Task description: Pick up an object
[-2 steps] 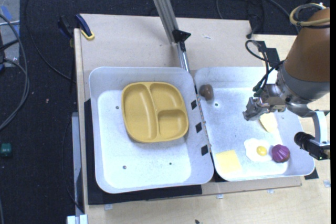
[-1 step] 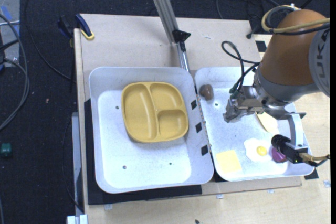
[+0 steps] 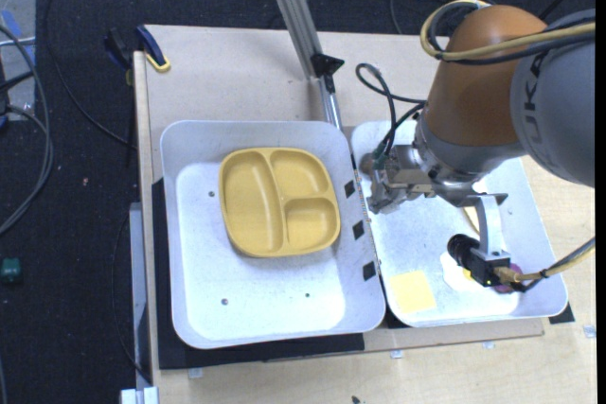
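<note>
Since the yellow flat square [image 3: 414,290] lies low against the near edge of the right bin [image 3: 540,232], near its front-left corner, it looks thin and flush to the floor; a two-finger grab could slide over it or just push it into the wall. Just beside it to the right sits a pale, whitish piece [image 3: 458,277], partly hidden by a dark fitting with cable [image 3: 478,262], so its shape is unclear and a grab there risks snagging the cable. Pincer [image 3: 385,186] hangs over the left part of the right bin, close to the wall shared with the left bin [image 3: 189,203]; whether its jaws are apart or closed cannot be told, and nothing is seen held. A descent here could clip that shared wall. Further left, the yellow divided plate [image 3: 280,201] rests in the left bin, upright, three compartments, well apart from the pincer; its smooth raised rim may slip out. Beyond, the worktop [image 3: 227,71] carries a blue-yellow clamp [image 3: 151,47]. Writing: white letters on the grey arm [image 3: 559,90], partly cut off, not readable for sure.
</note>
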Tool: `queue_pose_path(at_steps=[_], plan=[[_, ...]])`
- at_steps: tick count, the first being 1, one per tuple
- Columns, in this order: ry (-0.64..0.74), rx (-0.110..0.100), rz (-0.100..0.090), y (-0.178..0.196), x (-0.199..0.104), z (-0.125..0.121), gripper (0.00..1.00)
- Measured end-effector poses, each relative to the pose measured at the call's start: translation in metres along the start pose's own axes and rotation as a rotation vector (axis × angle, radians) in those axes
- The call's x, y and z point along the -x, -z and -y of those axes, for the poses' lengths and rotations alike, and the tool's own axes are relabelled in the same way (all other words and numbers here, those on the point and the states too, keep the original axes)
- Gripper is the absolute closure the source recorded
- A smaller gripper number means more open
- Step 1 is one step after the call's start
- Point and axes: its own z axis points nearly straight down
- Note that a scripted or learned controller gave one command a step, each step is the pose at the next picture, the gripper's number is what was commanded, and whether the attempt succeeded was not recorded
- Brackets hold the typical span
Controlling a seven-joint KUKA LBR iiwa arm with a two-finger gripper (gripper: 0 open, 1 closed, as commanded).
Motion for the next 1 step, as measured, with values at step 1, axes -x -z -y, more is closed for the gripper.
queue_pose_path(at_steps=[1], plan=[[0.001,-0.001,0.0,-0.0131,-0.0615,-0.013,1.0]])
